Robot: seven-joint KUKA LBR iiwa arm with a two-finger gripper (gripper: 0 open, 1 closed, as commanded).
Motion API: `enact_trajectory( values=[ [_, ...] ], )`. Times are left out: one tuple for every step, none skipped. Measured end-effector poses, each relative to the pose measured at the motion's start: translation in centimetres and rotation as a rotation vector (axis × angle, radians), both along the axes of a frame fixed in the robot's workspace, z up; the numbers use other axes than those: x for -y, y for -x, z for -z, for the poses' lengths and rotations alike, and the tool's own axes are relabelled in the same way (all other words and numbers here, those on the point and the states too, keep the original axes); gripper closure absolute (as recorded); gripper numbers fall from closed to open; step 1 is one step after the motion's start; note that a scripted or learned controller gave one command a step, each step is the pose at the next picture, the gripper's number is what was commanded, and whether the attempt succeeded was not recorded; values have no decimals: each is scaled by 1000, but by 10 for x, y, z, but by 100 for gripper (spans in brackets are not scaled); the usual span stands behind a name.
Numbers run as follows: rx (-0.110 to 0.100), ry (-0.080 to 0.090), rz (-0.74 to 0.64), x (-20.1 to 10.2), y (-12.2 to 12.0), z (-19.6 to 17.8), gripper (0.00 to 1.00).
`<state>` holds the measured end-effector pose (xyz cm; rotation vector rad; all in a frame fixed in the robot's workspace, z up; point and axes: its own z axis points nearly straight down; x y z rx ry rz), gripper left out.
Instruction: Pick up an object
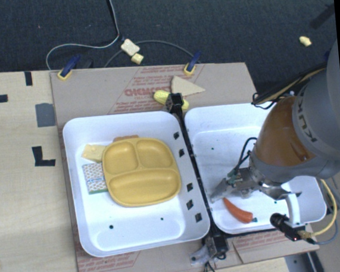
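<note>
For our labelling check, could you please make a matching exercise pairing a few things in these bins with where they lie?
Things:
1. yellow divided plate
2. orange carrot-shaped toy
3. gripper
4. patterned card

Places:
A. right bin, near its front edge
B. middle of the left bin
C. under the plate's left edge
D. above the right bin, just over the toy

Pairs: 1-B, 2-A, 3-D, 4-C

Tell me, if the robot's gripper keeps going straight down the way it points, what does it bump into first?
Most likely the orange carrot-shaped thing lying in the right bin. The gripper hangs just above and beside it, so it might miss and touch the white bin floor instead. From this slanted view the depth is hard to judge.
</note>
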<state>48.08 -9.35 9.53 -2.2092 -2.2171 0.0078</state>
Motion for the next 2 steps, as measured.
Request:
enact_trajectory(
  values=[
    [16,10,8,78,-3,-70,0],
    [9,3,-3,15,-51,-6,0]
  ],
)
